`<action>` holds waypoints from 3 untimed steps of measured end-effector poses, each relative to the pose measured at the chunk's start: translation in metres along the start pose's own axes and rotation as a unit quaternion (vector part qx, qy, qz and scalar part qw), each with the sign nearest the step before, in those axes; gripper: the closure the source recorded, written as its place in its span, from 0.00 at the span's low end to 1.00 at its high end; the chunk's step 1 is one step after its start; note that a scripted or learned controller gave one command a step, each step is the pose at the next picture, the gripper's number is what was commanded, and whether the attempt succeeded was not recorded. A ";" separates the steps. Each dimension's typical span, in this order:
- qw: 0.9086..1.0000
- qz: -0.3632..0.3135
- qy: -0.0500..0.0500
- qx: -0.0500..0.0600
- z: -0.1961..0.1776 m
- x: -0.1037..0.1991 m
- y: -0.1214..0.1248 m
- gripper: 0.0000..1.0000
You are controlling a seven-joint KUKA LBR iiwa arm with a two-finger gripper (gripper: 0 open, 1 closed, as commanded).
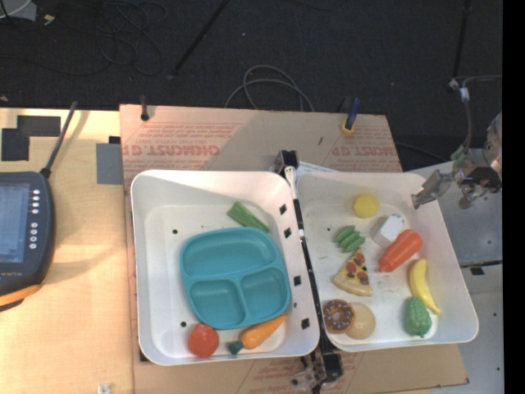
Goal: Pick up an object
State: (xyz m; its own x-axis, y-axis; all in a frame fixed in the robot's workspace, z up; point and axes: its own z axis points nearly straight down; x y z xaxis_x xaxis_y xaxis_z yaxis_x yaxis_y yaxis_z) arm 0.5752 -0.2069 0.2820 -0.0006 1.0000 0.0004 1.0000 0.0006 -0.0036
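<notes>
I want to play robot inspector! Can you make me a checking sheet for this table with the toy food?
Surface: two white bins side by side on cardboard.
Job's things: right bin holds lemon, white block, pea pods, red pepper, pizza, banana, donut, cookie, green pepper.
Clutter: left bin holds teal tray, green piece, tomato, carrot.
Gripper: at the right edge, above the bench beside the right bin, holding nothing I can see.
Cables: loops on the dark floor.
Surroundings: control pad on the left.
</notes>
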 end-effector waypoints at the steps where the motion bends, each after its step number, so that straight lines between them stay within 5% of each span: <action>1: 1.000 0.001 0.003 0.008 0.140 -0.005 -0.046 0.00; 2: 1.000 0.001 0.000 -0.001 0.183 -0.006 -0.036 0.00; 3: 1.000 -0.002 0.001 0.000 0.197 0.042 -0.004 0.00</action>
State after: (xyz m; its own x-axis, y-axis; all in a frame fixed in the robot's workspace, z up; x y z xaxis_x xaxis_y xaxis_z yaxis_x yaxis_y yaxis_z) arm 0.5701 -0.1648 0.0850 -0.0054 1.0000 0.0021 1.0000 0.0054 -0.0041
